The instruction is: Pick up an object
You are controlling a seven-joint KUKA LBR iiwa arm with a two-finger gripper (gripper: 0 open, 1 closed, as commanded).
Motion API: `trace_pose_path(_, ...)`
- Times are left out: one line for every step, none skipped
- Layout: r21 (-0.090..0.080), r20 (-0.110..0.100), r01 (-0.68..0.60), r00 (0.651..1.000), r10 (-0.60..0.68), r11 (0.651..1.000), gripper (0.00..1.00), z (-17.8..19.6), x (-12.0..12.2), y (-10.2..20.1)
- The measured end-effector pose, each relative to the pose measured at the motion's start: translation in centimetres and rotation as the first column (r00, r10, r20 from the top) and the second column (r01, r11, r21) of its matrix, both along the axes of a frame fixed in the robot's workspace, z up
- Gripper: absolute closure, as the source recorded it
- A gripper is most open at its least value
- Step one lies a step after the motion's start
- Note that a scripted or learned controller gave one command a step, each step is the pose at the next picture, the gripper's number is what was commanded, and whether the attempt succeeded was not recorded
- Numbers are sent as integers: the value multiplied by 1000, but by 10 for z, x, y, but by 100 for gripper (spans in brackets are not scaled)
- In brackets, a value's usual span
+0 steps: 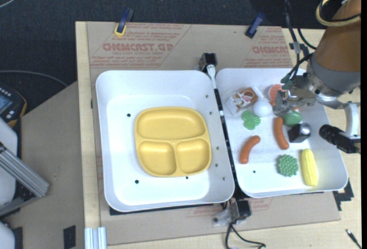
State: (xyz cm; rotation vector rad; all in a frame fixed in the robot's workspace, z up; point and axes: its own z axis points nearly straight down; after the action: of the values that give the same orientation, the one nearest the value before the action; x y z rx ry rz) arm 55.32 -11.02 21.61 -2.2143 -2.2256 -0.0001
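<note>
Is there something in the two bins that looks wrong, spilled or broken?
Nothing stands out. The yellow tray lies flat in the left bin. The toy foods, such as the corn and two sausages, lie loose but whole in the right bin, under the gripper.

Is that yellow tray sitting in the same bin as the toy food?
No, the yellow tray lies in the left bin; the toy food sits in the right bin.
</note>
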Motion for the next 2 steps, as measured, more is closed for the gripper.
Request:
trace_pose_path(-2,6,0,1000,0,1000,100,18,16,42)
trace_pose_path(-1,-2,6,1000,-6,1000,100,3,12,32)
